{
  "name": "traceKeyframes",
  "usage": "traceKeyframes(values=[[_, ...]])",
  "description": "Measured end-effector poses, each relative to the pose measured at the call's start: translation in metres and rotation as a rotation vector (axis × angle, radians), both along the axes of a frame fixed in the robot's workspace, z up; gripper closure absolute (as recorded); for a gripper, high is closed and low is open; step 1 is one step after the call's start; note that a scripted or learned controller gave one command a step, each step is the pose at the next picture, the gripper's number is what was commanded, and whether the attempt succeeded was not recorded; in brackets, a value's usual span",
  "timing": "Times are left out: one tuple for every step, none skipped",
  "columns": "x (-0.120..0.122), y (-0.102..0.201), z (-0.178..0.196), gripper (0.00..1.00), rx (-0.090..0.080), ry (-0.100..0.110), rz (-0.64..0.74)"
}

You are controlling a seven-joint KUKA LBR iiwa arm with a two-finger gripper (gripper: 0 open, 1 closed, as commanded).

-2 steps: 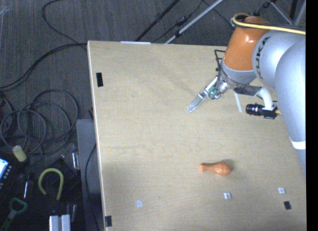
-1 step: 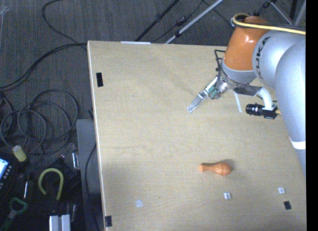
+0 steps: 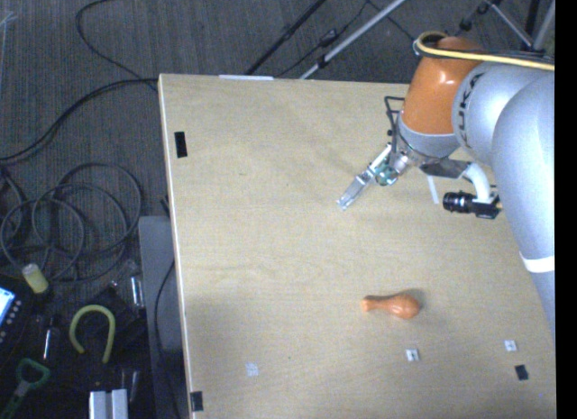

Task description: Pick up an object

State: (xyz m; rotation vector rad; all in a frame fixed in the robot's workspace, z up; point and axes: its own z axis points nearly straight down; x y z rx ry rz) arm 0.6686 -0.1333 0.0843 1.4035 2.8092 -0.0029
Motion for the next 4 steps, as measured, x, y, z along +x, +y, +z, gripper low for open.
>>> traceKeyframes(values=[[0.001,0.001,0.01,1.0,0.002,-0.004,0.0],[-0.001,0.073,0.099,1.0,0.002,0.0,-0.182],[-0.001,0.074,0.108,1.0,0.003,-0.001,-0.181],[0.0,0.061,0.099,1.0,0.001,0.001,0.158]])
